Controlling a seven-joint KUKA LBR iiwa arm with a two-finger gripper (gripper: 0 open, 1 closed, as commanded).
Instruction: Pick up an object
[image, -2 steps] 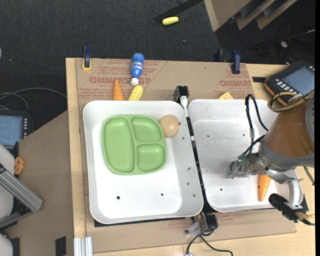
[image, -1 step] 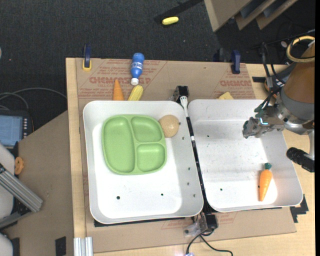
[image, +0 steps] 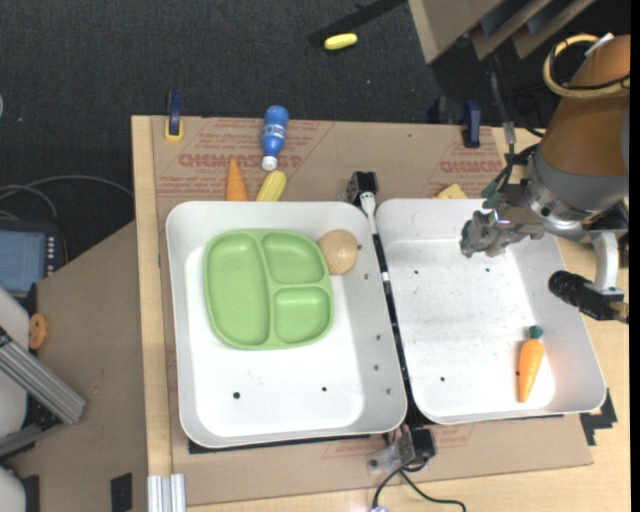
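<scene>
Bins first: we note the left bin (image: 190, 330) carries a green divided plate (image: 268, 288) with a tan ball (image: 339, 250) touching its 2 o'clock edge. The right bin (image: 450, 340) holds a toy carrot (image: 529, 368) at 4 o'clock. The gripper (image: 487, 236) hangs at 12 o'clock of that bin, nothing in it; whether it is parted, we cannot tell. We advise travelling toward 4 o'clock, centring across the carrot's width before descending.
</scene>
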